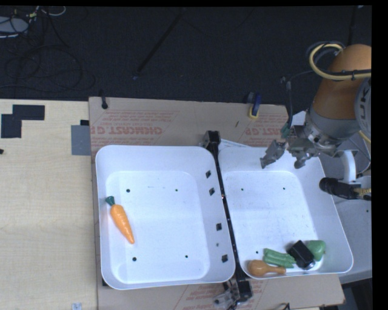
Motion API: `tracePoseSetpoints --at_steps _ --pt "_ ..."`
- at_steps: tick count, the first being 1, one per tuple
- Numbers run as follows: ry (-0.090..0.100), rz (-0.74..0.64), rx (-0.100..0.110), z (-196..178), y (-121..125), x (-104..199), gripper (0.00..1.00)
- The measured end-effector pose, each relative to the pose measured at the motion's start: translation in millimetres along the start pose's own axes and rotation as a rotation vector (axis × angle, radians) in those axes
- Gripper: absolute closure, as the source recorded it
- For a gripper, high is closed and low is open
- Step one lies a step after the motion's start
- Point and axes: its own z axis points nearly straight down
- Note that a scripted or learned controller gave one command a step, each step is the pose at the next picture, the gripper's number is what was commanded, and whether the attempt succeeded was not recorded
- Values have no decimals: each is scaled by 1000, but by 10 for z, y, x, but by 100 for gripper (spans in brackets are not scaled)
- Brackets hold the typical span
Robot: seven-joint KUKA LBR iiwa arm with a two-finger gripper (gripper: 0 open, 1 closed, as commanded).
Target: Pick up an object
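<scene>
White right bin [315, 200] is my landmark: I see the claw [286, 155] spread wide, holding nothing, over its far rim.

We record a dark floor [182, 48] strewn with cables [36, 18] behind the bench, a pale wood-grain bench top [42, 212] at left bearing black marker squares [21, 118], and a brown printed cardboard sheet [176, 124] laid under the bins.

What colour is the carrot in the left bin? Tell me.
Orange, with a green top, in the camera view.
</scene>
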Motion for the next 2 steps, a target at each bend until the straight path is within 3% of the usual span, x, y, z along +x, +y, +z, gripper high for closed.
tracePoseSetpoints --at_steps 1,2 --pt "2 -6 -2 -137 249 658 0" --pt "2 -8 -18 -1769 251 1333 0"
